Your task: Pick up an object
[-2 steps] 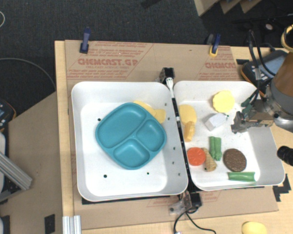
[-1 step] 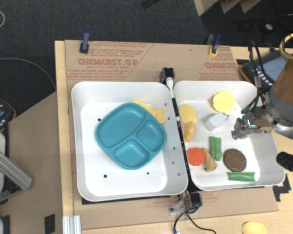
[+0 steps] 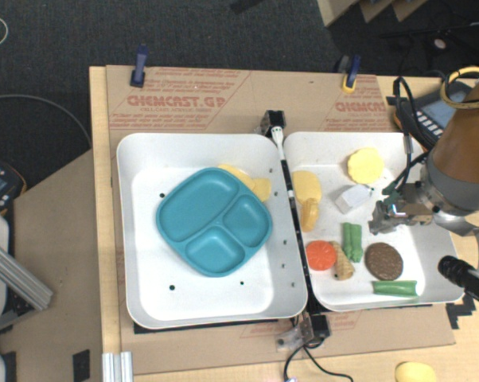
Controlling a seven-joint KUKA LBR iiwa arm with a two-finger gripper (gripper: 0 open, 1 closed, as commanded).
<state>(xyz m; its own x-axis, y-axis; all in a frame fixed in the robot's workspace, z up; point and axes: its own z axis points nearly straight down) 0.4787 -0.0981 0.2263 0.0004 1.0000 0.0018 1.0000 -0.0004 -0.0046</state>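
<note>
Hovering over right bin (image 3: 329,146), end effector (image 3: 389,213) sits just above brown round cookie (image 3: 383,261), beside grey block (image 3: 353,198); finger spread can't be judged. Nothing visibly held. Teal divided plate (image 3: 214,221) in left bin (image 3: 144,237).

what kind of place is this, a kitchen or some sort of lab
Most likely a robot test lab, not a kitchen. A grey arm with a claw hangs over two white bins, toy food such as a brown cookie lies in the right bin, and the bench top is a clamped cardboard sheet.
</note>
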